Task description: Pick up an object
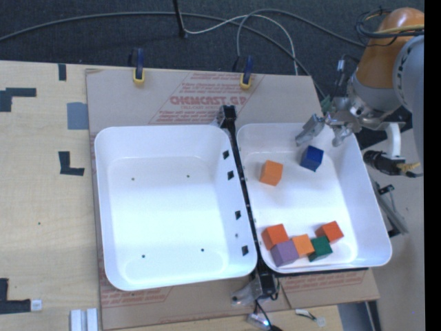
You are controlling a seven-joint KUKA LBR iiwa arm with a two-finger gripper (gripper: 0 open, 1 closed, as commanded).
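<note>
My gripper (323,134) hovers over the far part of the right bin (365,205), its two grey fingers (307,131) spread open with nothing between them. A blue cube (311,158) lies on the bin floor just in front of the fingers, apart from them. To its left rests an orange cube (271,172). Near the bin's front wall is a cluster of cubes: a red-orange cube (275,235), a purple cube (284,253), an orange one (303,245), a green one (320,247) and another red-orange one (331,231).
The left bin (110,205) sits beside the right one, joined by a black divider strip (238,192). Both stand on a cardboard sheet (193,98) held by two clamps. Cables run behind the bins.
</note>
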